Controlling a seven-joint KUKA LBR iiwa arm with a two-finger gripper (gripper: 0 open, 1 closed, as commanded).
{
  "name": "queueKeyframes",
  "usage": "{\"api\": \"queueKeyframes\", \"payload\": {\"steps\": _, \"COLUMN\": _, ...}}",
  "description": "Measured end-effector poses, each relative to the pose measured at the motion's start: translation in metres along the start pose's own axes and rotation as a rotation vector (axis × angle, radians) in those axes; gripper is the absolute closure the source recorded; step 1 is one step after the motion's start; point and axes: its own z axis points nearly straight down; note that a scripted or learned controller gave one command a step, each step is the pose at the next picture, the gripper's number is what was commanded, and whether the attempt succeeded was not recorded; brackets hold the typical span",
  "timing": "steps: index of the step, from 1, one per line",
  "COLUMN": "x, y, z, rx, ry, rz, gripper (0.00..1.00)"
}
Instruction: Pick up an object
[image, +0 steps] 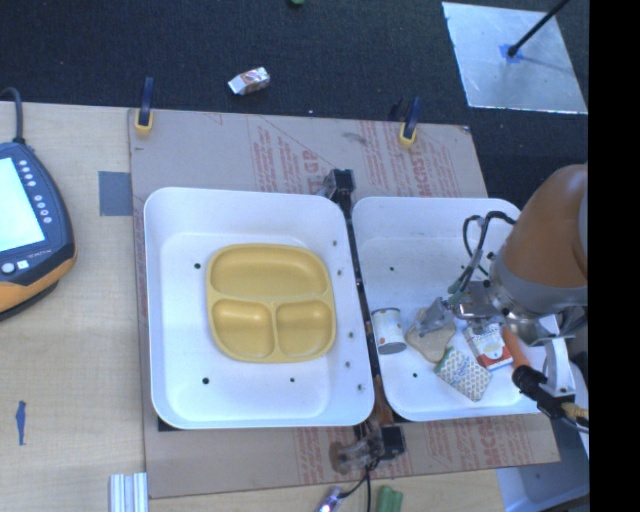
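End effector (440, 318) low in right bin (420, 225) over clutter, grip state indiscernible.

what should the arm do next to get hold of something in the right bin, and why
Probably a short descent onto the clutter. The gripper hangs low in the right bin, just above a tan piece, with a small white cup to one side and a patterned packet to the other.

Yellow divided tray (270, 302) in left bin (175, 300). Control pendant (25, 235) at surface's left edge. Crumpled wrapper (249, 81) on dark floor beyond.
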Motion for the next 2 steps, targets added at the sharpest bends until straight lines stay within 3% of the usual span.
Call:
{"api": "queueKeyframes", "payload": {"steps": 1, "x": -0.077, "y": 0.072, "z": -0.058, "rx": -0.004, "ry": -0.001, "rz": 0.005, "gripper": 0.00}}
{"api": "queueKeyframes", "payload": {"steps": 2, "x": -0.001, "y": 0.023, "z": -0.028, "rx": 0.000, "ry": 0.000, "rz": 0.001, "gripper": 0.00}}
